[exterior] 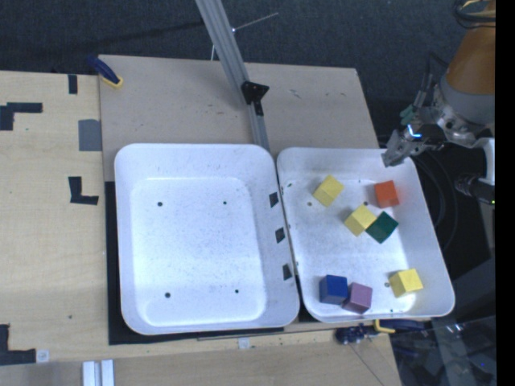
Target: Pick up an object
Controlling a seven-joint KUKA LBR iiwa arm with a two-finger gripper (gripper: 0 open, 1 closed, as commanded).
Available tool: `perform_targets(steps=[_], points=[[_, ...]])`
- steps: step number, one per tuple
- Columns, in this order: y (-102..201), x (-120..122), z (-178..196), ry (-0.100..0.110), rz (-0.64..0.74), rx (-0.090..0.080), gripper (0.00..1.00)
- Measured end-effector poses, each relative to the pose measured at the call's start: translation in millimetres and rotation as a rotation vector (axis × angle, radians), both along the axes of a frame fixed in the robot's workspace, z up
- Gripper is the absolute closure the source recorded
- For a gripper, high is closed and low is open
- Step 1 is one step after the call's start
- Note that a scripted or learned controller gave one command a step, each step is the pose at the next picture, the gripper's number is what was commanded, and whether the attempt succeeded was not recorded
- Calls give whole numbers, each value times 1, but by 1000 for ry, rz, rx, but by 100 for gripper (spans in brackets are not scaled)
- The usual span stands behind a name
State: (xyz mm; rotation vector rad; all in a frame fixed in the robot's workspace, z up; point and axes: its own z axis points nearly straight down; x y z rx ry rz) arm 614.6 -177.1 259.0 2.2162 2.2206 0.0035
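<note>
My claw [396, 156] hangs over the right bin's [426, 252] far right corner; its state I cannot tell.
The orange cube [386, 193] lies nearest, just toward the near edge.

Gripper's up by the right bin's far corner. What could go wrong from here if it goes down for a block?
1. The gripper sits over the right bin's rim; dropping straight down may strike it rather than a block.
2. The middle yellow block touches the green block, so fingers might catch both or push one aside.
3. The blue block and purple block sit together near the bin's near wall, leaving little finger room.
</note>
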Motion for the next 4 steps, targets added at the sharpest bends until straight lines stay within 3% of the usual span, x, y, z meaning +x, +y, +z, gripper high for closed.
perform_targets(steps=[4], points=[[209, 24, -16, 5, 5, 3, 100]])
